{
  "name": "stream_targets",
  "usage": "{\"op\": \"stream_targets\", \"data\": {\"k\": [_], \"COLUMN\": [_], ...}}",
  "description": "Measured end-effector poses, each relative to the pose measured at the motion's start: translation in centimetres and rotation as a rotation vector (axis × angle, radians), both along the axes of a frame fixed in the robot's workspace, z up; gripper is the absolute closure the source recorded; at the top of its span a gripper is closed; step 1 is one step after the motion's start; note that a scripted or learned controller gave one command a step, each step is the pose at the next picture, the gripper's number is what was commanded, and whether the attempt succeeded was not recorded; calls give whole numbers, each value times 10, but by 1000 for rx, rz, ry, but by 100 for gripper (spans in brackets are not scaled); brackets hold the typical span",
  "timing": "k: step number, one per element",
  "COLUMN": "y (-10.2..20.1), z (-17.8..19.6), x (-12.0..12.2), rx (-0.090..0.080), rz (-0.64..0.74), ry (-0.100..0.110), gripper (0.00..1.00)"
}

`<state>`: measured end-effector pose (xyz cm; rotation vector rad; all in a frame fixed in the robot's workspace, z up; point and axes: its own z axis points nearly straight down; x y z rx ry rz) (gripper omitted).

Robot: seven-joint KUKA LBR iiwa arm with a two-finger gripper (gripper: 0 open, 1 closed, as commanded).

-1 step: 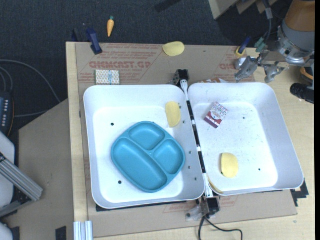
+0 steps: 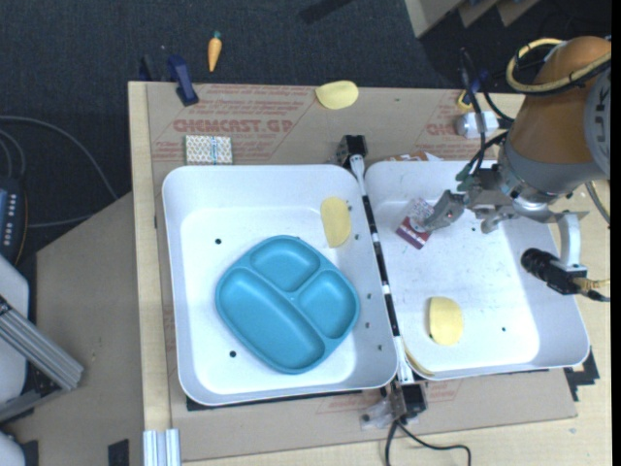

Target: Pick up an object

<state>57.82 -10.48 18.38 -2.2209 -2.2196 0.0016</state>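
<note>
- The gripper (image 2: 464,209) hung low over the right bin (image 2: 543,352); I couldn't tell whether it gripped anything.
- Just to its left lay a small red-and-clear packet (image 2: 417,226), seemingly not lifted; the pick looked unfinished.
- A yellow piece (image 2: 445,319) lay nearer me than the gripper.
- Beyond the bins, the board (image 2: 262,115) read "CHEMCAST".

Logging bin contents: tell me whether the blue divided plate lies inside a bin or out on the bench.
Inside. The blue divided plate lies flat on the floor of the left bin, within its white walls.
</note>
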Motion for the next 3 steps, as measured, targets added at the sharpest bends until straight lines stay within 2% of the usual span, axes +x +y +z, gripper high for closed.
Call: {"op": "stream_targets", "data": {"k": [1,2,3], "y": [2,1,13], "z": [-27,-78,-100], "x": [-74,-100,-100], "rx": [0,0,1], "rz": [-1,0,0], "ry": [0,0,1], "gripper": [0,0,0]}}
